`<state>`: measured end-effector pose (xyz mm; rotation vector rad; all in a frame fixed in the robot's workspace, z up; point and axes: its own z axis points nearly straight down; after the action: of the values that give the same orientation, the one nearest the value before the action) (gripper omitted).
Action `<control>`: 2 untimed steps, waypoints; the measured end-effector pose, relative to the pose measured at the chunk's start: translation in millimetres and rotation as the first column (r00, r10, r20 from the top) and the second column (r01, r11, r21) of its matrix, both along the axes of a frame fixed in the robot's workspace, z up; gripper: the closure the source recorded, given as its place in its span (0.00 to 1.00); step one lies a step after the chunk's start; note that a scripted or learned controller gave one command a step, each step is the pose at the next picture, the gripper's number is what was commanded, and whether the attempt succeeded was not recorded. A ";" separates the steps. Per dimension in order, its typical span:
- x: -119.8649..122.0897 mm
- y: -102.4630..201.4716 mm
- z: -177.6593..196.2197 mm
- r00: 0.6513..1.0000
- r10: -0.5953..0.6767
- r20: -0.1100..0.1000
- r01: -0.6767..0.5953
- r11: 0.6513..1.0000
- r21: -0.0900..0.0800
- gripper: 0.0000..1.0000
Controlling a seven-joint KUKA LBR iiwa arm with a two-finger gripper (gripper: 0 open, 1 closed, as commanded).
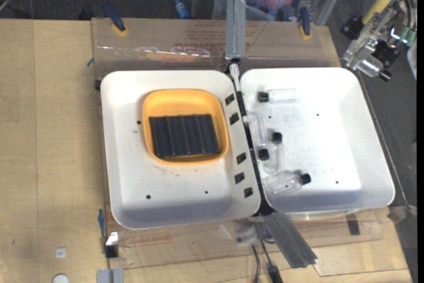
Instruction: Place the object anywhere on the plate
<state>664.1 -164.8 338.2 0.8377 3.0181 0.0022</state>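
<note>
Even bright light, soft focus, faint shadows

glossy orange plastic plate (185,100), matt black ribbed block (183,136), clear plastic vials (277,97), smooth white bins (331,189), wood bench (40,142)

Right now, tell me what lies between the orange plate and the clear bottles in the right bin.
In the camera view, between the orange plate and the clear bottles lie bare left-bin floor and the divider joining both bins, with black clips.
</note>
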 end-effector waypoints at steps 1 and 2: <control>-4.5 -56.2 29.8 0.956 0.294 0.001 -0.294 0.956 -0.004 1.00; -7.7 -56.7 65.6 0.800 0.599 0.000 -0.599 0.800 -0.007 1.00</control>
<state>656.4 -221.5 403.8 -0.1584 3.1250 -0.0018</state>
